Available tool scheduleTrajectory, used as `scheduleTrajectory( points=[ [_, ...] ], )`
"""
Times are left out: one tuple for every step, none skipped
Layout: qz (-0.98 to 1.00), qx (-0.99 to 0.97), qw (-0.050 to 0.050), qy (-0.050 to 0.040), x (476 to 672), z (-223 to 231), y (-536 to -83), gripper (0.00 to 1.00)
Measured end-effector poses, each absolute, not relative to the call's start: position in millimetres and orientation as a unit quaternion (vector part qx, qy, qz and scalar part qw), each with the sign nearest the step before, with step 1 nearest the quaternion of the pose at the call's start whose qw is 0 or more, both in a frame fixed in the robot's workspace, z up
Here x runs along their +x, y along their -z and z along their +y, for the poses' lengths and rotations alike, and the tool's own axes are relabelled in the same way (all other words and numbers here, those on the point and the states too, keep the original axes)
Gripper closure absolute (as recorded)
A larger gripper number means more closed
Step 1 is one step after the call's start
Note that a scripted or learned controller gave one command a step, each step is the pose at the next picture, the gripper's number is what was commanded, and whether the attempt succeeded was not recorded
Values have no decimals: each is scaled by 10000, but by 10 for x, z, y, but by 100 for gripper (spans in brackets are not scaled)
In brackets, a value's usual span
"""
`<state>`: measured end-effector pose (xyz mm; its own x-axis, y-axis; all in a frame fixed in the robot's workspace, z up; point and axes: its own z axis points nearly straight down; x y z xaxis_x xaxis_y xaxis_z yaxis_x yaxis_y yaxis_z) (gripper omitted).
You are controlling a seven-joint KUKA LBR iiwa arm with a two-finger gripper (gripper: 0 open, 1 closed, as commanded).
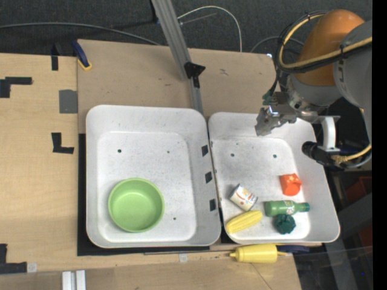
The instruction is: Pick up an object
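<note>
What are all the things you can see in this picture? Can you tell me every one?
Bins: 2, white, side by side on the bench.
Bowl: 1, green, near left corner of the left bin.
Can: 1, white with red, right bin, near its middle.
Corn: 1, yellow, right bin, near edge.
Bottle: 1, green, lying down in the right bin.
Broccoli: 1, dark green, right bin, just below the bottle.
Orange block: 1, orange-red, right bin, right side.
Mustard bottle: 1, yellow, on the bench outside the right bin.
Arm: 1, grey and orange, reaching in from the right.
End effector: 1, grey, over the right bin's far edge.
</note>
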<state>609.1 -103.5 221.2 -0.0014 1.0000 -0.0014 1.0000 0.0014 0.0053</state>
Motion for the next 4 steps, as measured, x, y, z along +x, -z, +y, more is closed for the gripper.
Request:
scheduleTrajectory(
  points=[
    [7076, 7066, -3, 2, 6093, -1032, -2263, 100],
    [7098, 7044, -10, -2, 6246, -418, -2239, 100],
    [7095, 7047, -6, -4, 6384, 58, -2286, 100],
    [7096, 7046, -10, -1, 6344, 591, -2336, 100]
  ],
)
